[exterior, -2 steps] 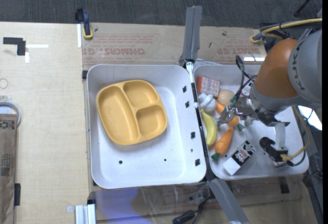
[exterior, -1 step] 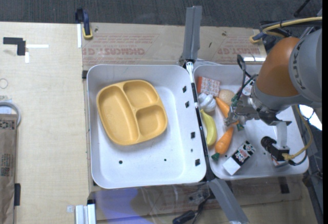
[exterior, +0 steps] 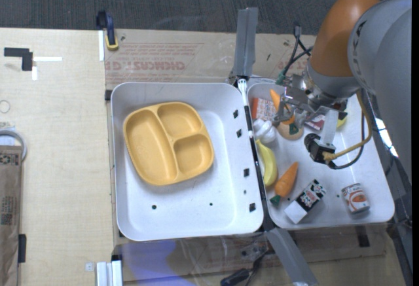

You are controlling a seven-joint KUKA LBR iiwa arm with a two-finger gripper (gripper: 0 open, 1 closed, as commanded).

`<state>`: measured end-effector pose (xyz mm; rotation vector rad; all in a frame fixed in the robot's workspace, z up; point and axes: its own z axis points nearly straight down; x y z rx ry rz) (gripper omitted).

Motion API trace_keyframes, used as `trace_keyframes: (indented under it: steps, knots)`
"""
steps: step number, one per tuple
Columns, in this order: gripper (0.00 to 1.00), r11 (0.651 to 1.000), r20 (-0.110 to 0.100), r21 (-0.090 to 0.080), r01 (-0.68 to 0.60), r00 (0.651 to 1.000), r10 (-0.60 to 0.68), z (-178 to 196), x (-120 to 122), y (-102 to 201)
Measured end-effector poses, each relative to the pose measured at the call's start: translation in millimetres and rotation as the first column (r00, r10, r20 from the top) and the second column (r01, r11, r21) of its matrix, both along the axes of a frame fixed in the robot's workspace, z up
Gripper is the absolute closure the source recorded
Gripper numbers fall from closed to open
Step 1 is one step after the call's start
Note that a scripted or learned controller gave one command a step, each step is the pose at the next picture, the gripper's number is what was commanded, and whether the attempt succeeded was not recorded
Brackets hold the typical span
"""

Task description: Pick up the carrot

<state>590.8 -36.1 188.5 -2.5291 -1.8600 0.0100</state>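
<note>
The carrot (exterior: 286, 178), orange with a green stub at its lower end, lies tilted in the front left part of the right bin (exterior: 376, 167). It rests between a banana (exterior: 266, 161) and a small black-and-white carton (exterior: 306, 201). My gripper (exterior: 292, 114) hangs over the back left part of that bin, well behind the carrot and apart from it. It hovers among small items there, and the wrist and its cables hide its tips.
A yellow divided plate (exterior: 169, 142) sits in the left bin (exterior: 131, 213). The right bin also holds a red packet (exterior: 264, 108), a white bottle (exterior: 262, 129), a tan round piece (exterior: 289, 131) and a small can (exterior: 355, 198). A black cable loop (exterior: 340, 155) hangs beside the wrist.
</note>
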Motion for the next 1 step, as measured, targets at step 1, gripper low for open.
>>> trace_keyframes:
  steps: [1]
  knots:
    - [1.00, 0.999, 0.000, 0.000, -0.051, 0.999, 0.051, -0.1, 11.5, 10.5]
